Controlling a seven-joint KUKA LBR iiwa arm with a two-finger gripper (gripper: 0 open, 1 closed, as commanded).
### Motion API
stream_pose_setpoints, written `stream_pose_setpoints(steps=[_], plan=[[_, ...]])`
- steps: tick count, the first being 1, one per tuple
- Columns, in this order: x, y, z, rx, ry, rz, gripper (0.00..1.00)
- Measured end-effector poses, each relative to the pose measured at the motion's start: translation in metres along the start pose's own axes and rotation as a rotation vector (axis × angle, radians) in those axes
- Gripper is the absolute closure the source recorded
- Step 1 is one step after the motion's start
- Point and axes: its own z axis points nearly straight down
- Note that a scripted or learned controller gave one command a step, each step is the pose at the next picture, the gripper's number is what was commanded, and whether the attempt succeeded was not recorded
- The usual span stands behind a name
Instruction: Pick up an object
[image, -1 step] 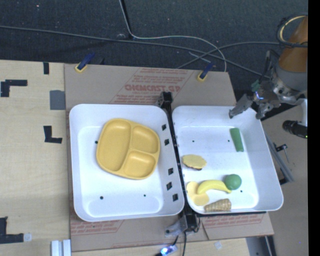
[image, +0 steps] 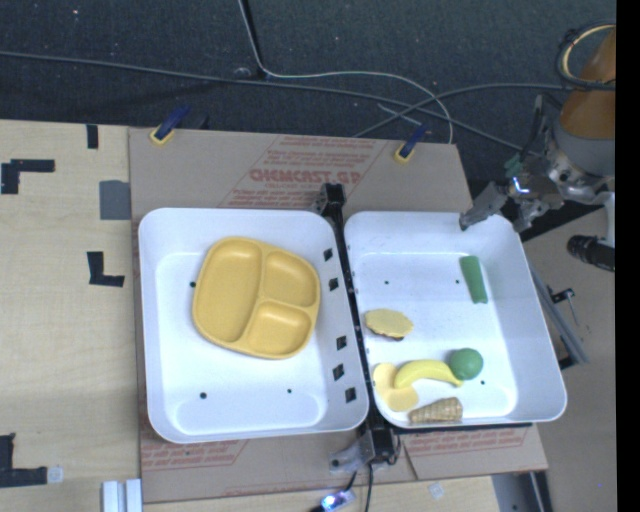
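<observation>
Two bins: a left bin (image: 160, 300) and a right bin (image: 430, 250) are set side by side on a cardboard sheet (image: 290, 170) laid over the bench (image: 50, 330).
Left bin contents: a yellow plate (image: 255, 297) with three compartments is seen lying flat, slightly toward the far side of the bin.
Right bin contents: five small things are gathered in it, mostly in the near half.
Green stick (image: 473, 279): it is laid flat near the right wall, apart from the rest.
Cookie (image: 388, 323): a round tan piece is placed near the left wall, about mid-bin.
Banana (image: 427, 373): it is laid across the near part of the bin, its right end touching the green ball.
Green ball (image: 465, 363): it is seen just right of the banana.
Yellow piece (image: 392, 390): a rounded yellow shape is tucked under the banana's left end.
Tan cone (image: 437, 410): it is laid on its side against the near wall, just below the banana.
Arm (image: 585, 110): it is seen at the upper right, outside the bins.
Gripper (image: 488, 205): it is held above the far right corner of the right bin, well apart from every object; nothing is seen held in it.
Jaws: whether they are released or clenched cannot be told.
Clips (image: 170, 124): two yellow and blue clips are fixed at the far edge of the cardboard.
Cables (image: 330, 70): they are run across the dark floor behind the bench.
</observation>
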Motion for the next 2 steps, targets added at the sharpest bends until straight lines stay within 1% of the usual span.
stream_pose_setpoints(steps=[1, 2], plan=[[0.001, 0.0, 0.065, 0.006, 0.001, 0.0, 0.0], [-0.008, -0.001, 0.124, 0.006, 0.0, 0.0, 0.0]])
